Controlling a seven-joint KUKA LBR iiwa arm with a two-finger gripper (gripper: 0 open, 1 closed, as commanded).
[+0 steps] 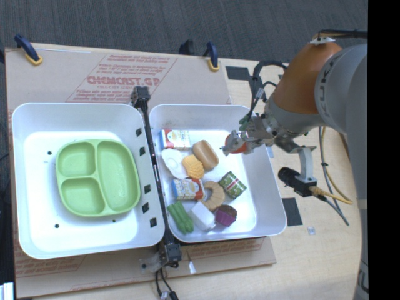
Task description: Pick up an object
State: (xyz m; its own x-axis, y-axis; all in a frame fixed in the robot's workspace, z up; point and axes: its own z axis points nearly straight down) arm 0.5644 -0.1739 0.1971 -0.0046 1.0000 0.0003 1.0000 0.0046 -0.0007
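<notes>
My gripper (236, 144) hangs over the right bin (265, 186), near its right wall at the upper part. A small red object (232, 147) shows at the fingertips, apparently pinched between them and lifted a little off the bin floor. Below and left of it lie several toy foods: a brown bread roll (205, 154), a yellow piece (193, 166), a green-labelled can (232, 185), a tan round cookie (214, 195), a purple piece (225, 215), a green vegetable (180, 217) and a small white carton (176, 138).
The left bin (28, 211) holds a light-green divided plate (97, 177). A black hinge strip (148, 161) runs between the bins. Cardboard (119, 74) lies under both bins, with blue clamps (211, 54) at its far edge. Cables (325, 186) trail off the arm at the right.
</notes>
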